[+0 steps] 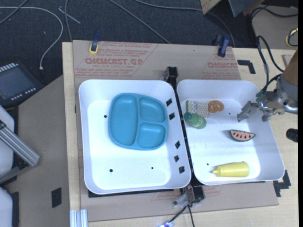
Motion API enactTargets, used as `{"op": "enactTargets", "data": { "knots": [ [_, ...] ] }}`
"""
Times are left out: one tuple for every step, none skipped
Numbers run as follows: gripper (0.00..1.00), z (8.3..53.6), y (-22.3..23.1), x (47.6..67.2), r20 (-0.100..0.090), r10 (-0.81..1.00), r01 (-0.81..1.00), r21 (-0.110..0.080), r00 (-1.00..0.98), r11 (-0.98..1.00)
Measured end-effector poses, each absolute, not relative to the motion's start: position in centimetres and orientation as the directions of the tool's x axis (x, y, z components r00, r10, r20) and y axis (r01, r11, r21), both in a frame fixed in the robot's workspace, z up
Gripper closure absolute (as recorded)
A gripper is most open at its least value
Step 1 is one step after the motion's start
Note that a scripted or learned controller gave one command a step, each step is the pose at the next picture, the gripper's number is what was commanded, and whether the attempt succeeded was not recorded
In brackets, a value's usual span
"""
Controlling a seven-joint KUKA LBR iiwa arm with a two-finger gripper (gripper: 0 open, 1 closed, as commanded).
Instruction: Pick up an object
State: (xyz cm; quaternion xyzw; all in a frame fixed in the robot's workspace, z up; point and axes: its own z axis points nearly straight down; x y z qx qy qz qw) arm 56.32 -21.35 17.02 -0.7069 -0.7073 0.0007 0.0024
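jaws (255,110) spread, above watermelon slice (242,135)

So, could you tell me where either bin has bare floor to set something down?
Left bin: a wide bare strip below the blue plate and a narrower one along its left wall. Right bin: bare floor between the watermelon slice and yellow bottle. Its upper part is crowded, with the gripper near.

The arm (289,86) enters as a pale grey, rounded body, with an orange-tan band at its top. Below it sits a darker grey ring. From there a metal gripper (253,111) of dull silver sticks out, built of thin angular parts. A dark cable loops beside it.
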Motion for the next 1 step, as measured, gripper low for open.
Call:
{"op": "enactTargets", "data": {
  "knots": [
    [0.0,12.82,-21.29,56.14,0.002,1.0,1.0,-0.005,0.0,0.0]
  ]
}}
